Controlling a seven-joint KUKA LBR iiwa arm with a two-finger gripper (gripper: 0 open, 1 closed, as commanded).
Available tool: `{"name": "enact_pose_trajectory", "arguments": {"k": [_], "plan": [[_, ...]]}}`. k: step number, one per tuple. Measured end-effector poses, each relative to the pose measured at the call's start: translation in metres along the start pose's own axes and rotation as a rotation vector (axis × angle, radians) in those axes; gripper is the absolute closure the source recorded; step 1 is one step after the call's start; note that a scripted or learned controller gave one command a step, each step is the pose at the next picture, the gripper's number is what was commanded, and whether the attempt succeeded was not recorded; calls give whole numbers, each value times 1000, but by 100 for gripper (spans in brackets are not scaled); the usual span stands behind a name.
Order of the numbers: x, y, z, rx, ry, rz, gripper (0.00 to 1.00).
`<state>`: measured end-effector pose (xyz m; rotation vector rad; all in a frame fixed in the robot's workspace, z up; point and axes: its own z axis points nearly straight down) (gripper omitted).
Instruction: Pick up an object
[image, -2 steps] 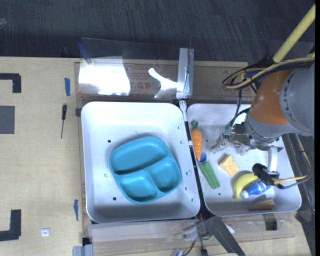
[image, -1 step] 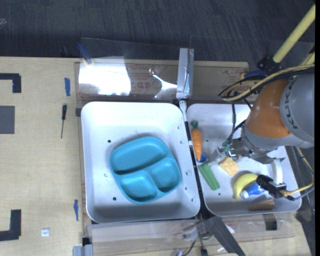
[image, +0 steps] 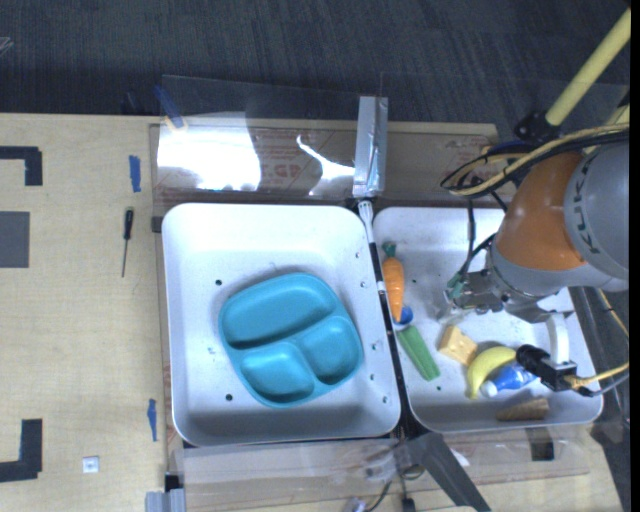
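Wooden bench (image: 70, 330) bears no readable writing; gripper (image: 462, 293) fingers' state unclear.

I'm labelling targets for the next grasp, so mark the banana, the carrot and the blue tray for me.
banana (image: 487, 364), camera view, on the middle of its yellow curve.
carrot (image: 395, 285), camera view, on its orange body.
blue tray (image: 290, 335), camera view, on the ridge between its compartments.
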<state>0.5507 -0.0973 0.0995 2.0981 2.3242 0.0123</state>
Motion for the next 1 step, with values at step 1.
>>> {"name": "enact_pose_trajectory", "arguments": {"k": [1], "plan": [[0,0,1,1,0,0,0]]}}
